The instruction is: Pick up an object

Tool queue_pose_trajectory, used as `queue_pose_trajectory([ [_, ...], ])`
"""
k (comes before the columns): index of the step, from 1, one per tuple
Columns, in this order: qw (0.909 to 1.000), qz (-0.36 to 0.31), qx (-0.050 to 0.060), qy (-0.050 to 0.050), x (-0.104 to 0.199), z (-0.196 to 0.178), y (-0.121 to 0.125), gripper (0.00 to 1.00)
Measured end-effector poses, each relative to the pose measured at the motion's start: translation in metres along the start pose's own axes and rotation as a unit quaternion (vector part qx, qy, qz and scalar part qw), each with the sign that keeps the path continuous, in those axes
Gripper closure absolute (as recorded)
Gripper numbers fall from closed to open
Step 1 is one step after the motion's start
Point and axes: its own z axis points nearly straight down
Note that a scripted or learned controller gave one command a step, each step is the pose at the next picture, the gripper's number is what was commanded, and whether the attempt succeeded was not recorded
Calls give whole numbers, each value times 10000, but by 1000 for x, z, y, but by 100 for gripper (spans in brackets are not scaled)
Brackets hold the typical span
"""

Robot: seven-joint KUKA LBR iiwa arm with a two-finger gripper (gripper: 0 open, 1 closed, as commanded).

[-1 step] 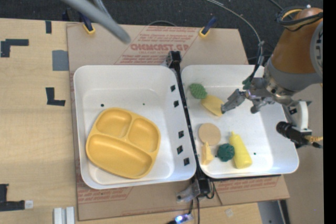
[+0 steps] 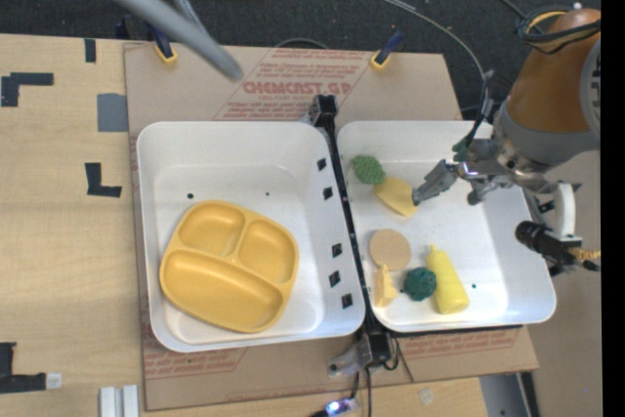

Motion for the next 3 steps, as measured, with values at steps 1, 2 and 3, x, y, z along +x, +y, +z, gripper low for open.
queue_pose_trajectory([
  [1, 10000, 7, 23, -1, -7, 61, -5, 0],
  [2, 10000, 1, 20, 1, -4, 106, -1, 0],
  [3, 10000, 1, -8, -8, -3, 134, 0, 0],
])
